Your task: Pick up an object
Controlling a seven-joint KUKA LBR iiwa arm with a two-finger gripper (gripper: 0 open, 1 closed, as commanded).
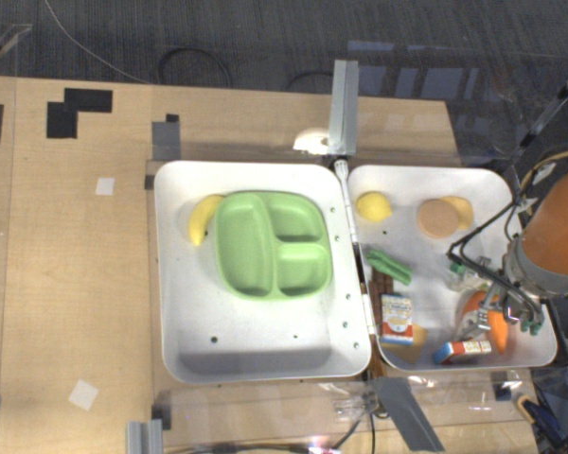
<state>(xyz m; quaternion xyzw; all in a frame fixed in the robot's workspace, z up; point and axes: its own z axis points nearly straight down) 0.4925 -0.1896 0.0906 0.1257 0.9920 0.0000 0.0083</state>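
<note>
Orange carrot [497,332] | claw [483,318] apparently touching it | opening unclear, cables obscure

The wooden bench [76,282] bears two shallow white bins, left bin [180,329] touching right bin [407,183].

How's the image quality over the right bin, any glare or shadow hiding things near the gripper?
Camera view: even, soft light, no strong glare on the right bin; overall slightly soft focus; cables and the arm's wrist crowd the gripper, hiding part of the orange object beside it.
</note>
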